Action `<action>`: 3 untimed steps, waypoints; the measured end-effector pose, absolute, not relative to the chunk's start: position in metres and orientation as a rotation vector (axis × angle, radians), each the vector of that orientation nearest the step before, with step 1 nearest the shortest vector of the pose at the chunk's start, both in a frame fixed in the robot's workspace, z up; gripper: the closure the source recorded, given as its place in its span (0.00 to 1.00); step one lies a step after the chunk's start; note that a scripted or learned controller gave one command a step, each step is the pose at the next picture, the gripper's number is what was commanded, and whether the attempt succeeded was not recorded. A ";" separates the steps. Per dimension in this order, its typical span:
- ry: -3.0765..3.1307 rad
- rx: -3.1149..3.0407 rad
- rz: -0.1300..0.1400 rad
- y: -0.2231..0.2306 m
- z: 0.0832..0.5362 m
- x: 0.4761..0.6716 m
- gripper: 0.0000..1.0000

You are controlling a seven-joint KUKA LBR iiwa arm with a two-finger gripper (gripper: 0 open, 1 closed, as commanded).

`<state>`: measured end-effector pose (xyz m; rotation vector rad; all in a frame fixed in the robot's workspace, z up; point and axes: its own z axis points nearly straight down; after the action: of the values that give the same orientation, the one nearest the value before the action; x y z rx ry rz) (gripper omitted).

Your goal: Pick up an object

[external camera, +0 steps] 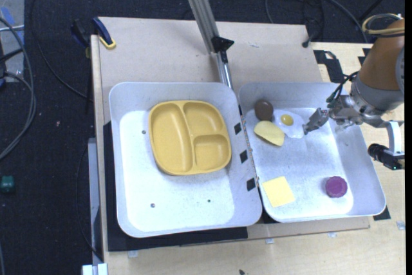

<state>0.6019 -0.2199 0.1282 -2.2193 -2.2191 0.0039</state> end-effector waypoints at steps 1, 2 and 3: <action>-2.222 -2.222 0.001 -0.219 0.092 0.602 0.00; -2.226 -2.223 -0.001 -0.220 0.104 0.603 1.00; -2.224 -2.224 -0.001 -0.217 0.152 0.595 1.00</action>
<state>0.5946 -0.2173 0.1520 -2.2236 -2.2235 -0.0011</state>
